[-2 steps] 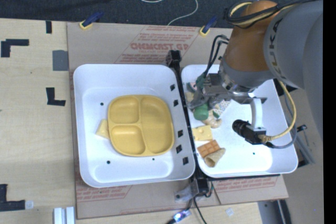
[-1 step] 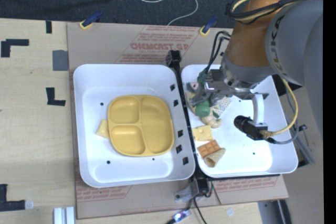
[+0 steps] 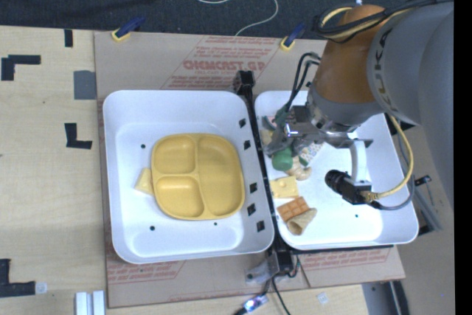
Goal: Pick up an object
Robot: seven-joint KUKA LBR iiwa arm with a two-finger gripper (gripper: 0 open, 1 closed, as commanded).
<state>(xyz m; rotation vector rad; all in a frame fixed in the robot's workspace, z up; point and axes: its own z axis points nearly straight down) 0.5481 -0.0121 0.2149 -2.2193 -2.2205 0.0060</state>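
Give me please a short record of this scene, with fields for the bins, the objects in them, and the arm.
left bin: holds a yellow divided plate, with a pale yellow piece sticking out from under its left edge
right bin: holds a green object, a yellow block and a waffle cone, all near its left wall
arm: reaches in from the right, over the right bin
hand: low over the small objects; grasp cannot be judged
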